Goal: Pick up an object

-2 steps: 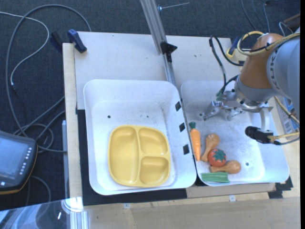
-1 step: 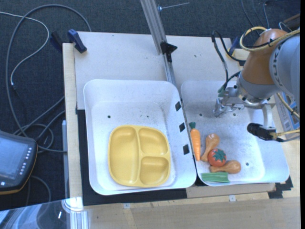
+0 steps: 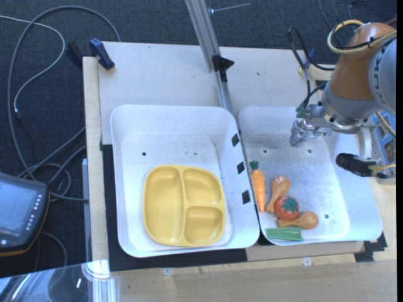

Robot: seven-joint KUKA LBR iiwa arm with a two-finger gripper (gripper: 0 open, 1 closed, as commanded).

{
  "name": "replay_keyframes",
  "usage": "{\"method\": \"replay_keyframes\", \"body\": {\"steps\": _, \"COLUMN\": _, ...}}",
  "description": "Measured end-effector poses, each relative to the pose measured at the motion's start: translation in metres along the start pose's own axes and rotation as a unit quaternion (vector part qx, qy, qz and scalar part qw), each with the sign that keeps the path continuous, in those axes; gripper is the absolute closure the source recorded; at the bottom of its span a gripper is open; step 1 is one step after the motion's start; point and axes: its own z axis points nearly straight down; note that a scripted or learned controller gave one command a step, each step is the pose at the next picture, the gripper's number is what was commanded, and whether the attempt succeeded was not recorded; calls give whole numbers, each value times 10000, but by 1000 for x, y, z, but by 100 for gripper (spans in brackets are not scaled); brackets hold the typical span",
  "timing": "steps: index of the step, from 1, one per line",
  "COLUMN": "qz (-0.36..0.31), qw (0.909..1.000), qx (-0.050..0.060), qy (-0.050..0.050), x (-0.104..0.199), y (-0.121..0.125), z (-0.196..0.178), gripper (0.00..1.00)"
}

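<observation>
Toy food lies in the near part of the right bin (image 3: 327, 168): an orange carrot (image 3: 258, 190) with a green top along the left wall, a tan squash (image 3: 278, 190) beside it, a red tomato (image 3: 288, 207), a second tan squash (image 3: 304, 220) to its right, and a green pod (image 3: 284, 233) by the near rim. My gripper (image 3: 301, 132) hangs over the far part of this bin, well behind the food, with nothing seen between its fingers.
The left bin (image 3: 129, 137) holds a yellow divided plate (image 3: 184, 204). A metal pole (image 3: 204, 24) slants up from the divider between the bins. Black clips (image 3: 240, 167) sit on the divider. Cables run over the floor at left.
</observation>
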Motion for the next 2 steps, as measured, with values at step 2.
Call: {"method": "replay_keyframes", "body": {"steps": 2, "qz": -2, "qw": 10000, "qx": -17, "qy": -7, "x": -7, "y": 4, "z": -104, "gripper": 100}}
